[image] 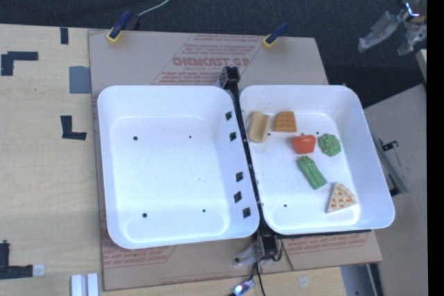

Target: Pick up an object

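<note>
Two shallow white plastic bins sit side by side on a brown cardboard sheet (208, 62); the left bin (166, 170) and the right bin (350, 149) touch along a black-clipped seam. In the right bin lie, well spaced, a long green ridged toy vegetable (311, 172), a pale tan bread-like piece (258, 126) against the seam wall, a tan waffle wedge (340, 197), an orange-brown toast square (284, 122), a bumpy green broccoli floret (329, 144) and a small red tomato (303, 143) just beside it. The grey two-finger gripper (395, 28) hangs at the upper right, off the bins, fingers spread and holding nothing.
</note>
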You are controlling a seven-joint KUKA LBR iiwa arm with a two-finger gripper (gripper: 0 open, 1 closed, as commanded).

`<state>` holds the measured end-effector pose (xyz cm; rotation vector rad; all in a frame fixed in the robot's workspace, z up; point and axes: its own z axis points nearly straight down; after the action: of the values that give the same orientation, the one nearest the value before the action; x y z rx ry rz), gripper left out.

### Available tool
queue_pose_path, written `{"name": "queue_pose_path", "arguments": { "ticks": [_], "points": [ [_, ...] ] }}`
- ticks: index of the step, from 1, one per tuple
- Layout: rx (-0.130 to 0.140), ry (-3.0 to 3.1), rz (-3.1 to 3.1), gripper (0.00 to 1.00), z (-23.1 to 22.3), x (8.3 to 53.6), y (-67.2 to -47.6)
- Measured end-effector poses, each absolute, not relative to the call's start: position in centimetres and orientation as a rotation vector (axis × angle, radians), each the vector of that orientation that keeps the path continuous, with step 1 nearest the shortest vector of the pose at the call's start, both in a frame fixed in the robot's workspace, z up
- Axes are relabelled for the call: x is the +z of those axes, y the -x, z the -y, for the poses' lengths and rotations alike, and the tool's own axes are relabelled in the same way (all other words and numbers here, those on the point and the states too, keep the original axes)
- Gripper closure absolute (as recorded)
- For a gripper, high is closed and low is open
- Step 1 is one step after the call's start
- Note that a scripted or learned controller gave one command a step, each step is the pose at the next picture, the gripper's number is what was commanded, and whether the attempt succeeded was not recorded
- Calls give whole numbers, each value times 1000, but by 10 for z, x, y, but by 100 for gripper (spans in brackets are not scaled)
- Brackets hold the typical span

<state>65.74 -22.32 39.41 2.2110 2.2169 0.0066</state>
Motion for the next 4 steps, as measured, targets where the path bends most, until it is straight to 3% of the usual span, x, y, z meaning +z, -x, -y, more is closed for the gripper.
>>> {"name": "queue_pose_path", "arguments": {
  "ticks": [1, 2, 3, 4],
  "points": [
    [-8, -2228, -2224, 0, 224, 330, -592],
    [4, -2214, -2220, 0, 223, 381, -641],
    [5, -2212, -2220, 0, 222, 445, -669],
    [7, -2210, -2216, 0, 222, 542, -668]
  ]
}}
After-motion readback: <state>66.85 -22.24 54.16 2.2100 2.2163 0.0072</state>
